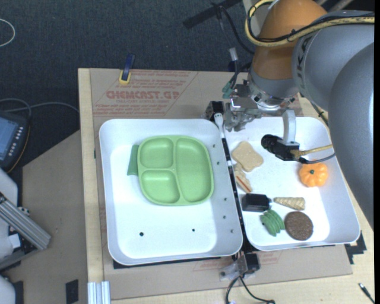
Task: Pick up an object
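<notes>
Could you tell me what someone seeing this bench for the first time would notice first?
Probably the green divided plate, alone in the left bin. Next, the small orange pumpkin near the right bin's far right side, among a bread slice, a brown round cookie and an ice cream cone. The gripper hangs over that bin's top left corner.

arm (341, 65): broad, smooth grey casing
band (285, 27): orange, rounded, above the wrist
cables (279, 9): black and yellow, looping over the band
</notes>
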